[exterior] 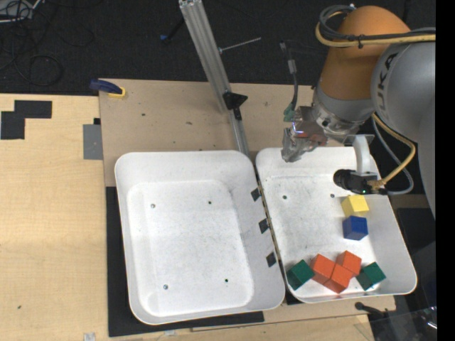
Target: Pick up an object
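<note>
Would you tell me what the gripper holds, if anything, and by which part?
Nothing is held: the gripper hangs bare over the far rim of the right bin, away from the blocks.

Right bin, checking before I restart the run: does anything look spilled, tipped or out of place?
Nothing stands out. The yellow block, blue block, orange blocks and two green blocks all lie inside the right bin, the orange and green ones crowded at its near edge.

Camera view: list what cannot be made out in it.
- Orange blocks: pressed together in the camera view, so their count is unclear.
- Arm: cut off by the view's right edge.
- Right bin: its far right corner is hidden behind the wrist.
</note>
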Robot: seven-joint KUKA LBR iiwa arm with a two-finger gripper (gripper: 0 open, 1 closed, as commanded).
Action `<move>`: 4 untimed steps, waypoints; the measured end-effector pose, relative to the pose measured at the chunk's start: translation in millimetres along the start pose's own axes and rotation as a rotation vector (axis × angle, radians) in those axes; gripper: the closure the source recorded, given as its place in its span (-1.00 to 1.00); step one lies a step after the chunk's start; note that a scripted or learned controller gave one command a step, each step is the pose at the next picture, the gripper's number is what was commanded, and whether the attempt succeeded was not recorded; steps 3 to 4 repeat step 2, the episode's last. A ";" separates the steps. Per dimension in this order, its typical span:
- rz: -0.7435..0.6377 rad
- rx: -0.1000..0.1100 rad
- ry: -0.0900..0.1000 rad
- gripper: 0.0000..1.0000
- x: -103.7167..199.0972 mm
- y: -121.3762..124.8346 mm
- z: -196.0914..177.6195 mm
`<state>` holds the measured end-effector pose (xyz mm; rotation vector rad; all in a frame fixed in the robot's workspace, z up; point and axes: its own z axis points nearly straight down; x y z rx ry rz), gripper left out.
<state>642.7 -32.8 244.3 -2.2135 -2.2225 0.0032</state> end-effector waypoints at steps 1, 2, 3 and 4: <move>0.000 0.001 0.000 1.00 49.7 -16.1 8.7; -0.001 -0.003 -0.001 1.00 101.6 -13.3 3.4; -0.001 -0.003 -0.001 1.00 101.6 -13.3 3.4; -0.001 -0.003 -0.001 1.00 101.6 -13.3 3.4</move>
